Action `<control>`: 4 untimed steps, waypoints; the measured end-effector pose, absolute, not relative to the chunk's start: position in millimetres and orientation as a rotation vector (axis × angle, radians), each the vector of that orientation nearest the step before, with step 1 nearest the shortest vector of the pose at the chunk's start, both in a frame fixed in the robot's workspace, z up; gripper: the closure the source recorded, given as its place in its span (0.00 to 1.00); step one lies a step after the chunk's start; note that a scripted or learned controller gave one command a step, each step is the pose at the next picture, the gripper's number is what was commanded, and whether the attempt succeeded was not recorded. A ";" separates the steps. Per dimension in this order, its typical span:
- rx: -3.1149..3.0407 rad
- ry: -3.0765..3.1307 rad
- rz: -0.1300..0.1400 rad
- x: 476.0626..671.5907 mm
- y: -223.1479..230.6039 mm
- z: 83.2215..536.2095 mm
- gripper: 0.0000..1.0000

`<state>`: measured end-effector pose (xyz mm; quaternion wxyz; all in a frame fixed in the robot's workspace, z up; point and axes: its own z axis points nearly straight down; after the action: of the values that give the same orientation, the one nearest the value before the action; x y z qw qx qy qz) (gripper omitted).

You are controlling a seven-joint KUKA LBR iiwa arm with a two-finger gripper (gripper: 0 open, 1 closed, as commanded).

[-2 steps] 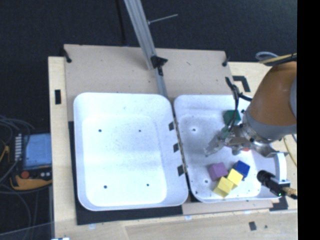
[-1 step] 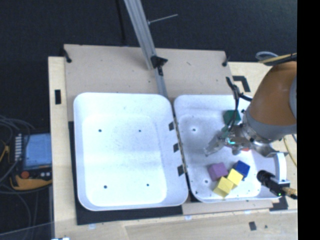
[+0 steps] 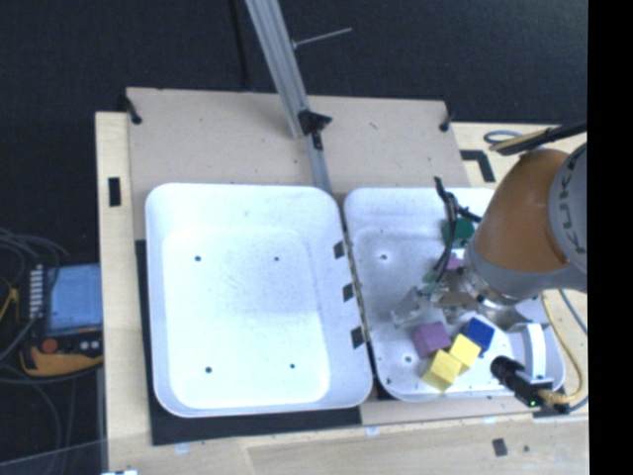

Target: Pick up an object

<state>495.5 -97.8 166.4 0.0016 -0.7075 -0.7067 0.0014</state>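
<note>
Fingers [image 3: 420,310], spread apart, hover just above purple block [image 3: 429,338], yellow block [image 3: 450,361] and blue block [image 3: 478,332] nearby

Vantage: one fixed camera above the bench [image 3: 415,117], looking down at a slant.
Coverage: both white bins [image 3: 247,201] fill mid-frame.
Arm [image 3: 529,226]: enters at right edge.
</note>
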 end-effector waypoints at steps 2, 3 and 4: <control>-2.233 -2.228 -0.009 499.6 -103.3 99.7 0.00; -2.240 -2.220 -0.009 498.6 -103.6 109.0 1.00; -2.220 -2.225 -0.001 496.6 -101.1 168.2 1.00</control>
<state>496.6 -101.1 168.2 -0.0009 -0.7063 -0.7079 -0.0002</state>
